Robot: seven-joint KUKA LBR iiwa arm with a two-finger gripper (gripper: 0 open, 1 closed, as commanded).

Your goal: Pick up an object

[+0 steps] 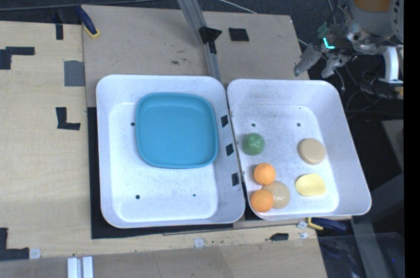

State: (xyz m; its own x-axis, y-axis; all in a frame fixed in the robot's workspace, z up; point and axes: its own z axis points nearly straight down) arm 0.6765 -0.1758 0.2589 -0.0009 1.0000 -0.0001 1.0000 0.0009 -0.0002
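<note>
The right bin (328,96) holds several small objects: a green ball (252,143), two orange balls (264,174) (262,200), a beige round piece (280,194) touching the lower orange ball, a tan round piece (311,151) and a pale yellow piece (310,185). My gripper (317,65) hangs at the upper right, just beyond the right bin's far edge and above the bench. Its fingers are spread open with nothing between them. It is well away from all the objects.
A blue square plate (176,130) lies in the left bin (118,198). A grey metal bar (190,1) slants down from the top to the gap between the bins. Cables trail across the dark floor behind the bench.
</note>
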